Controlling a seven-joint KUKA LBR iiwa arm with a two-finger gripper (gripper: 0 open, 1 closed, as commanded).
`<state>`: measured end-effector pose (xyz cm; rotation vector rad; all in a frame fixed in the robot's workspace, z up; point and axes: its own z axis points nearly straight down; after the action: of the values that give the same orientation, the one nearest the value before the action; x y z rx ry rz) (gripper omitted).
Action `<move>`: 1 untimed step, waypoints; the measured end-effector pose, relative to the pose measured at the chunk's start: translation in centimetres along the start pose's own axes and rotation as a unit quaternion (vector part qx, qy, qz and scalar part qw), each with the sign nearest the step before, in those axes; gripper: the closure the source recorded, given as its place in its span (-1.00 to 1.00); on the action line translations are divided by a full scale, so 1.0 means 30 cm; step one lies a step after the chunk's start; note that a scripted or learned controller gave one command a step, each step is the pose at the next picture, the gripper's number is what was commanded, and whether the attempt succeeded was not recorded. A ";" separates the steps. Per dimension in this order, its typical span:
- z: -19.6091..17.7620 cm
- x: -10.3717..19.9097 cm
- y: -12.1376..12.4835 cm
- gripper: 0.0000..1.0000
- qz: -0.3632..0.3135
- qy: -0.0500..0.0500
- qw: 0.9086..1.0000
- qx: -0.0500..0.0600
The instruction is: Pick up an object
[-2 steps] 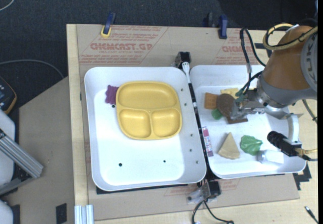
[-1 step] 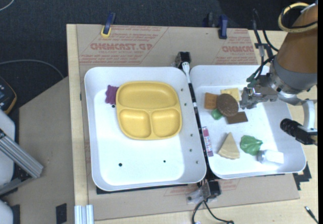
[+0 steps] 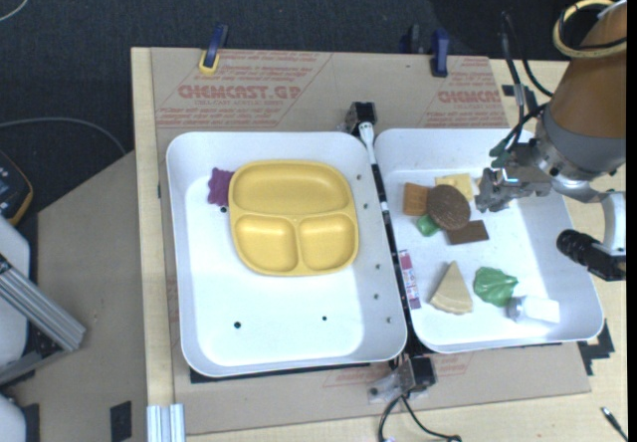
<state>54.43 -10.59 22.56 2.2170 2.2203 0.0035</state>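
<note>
Gripper (image 3: 495, 189) sits low in the right bin (image 3: 572, 326), near its back, just right of the food cluster. Can't tell the state of the hand from this angle; the tip is a dark blur against the wrist. Nothing visibly held.

Task's targets all lie in the right bin, none lifted.

Risks, my read:
- Brown round piece (image 3: 448, 206) overlaps the dark brown slab (image 3: 468, 231) and touches the small green piece (image 3: 428, 225). A descent there likely catches 2 items or shoves the stack sideways.
- Pale yellow slice (image 3: 455, 183) is half hidden behind the round piece, flat, so poor purchase.
- White-grey item (image 3: 532, 310) sits close to the front right wall; wall contact is possible on approach.
- Tan wedge (image 3: 453, 291) and green leafy piece (image 3: 494, 285) stand apart from the rest, so they look like the cleanest picks.

Count, right bin: 1 orange-brown block (image 3: 415, 198), 1 round brown, 1 dark slab, 1 pale slice, 1 small green, 1 wedge, 1 leafy green, 1 white-grey item.

Left bin (image 3: 279, 345): 1 yellow 3-compartment plate (image 3: 295, 216), 1 purple item (image 3: 219, 185) touching the plate's left edge.

2 bins total.
</note>
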 end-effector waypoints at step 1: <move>0.033 0.164 0.001 1.00 -0.002 0.002 1.000 0.003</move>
<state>54.45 -5.67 21.57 2.2180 2.2299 0.0003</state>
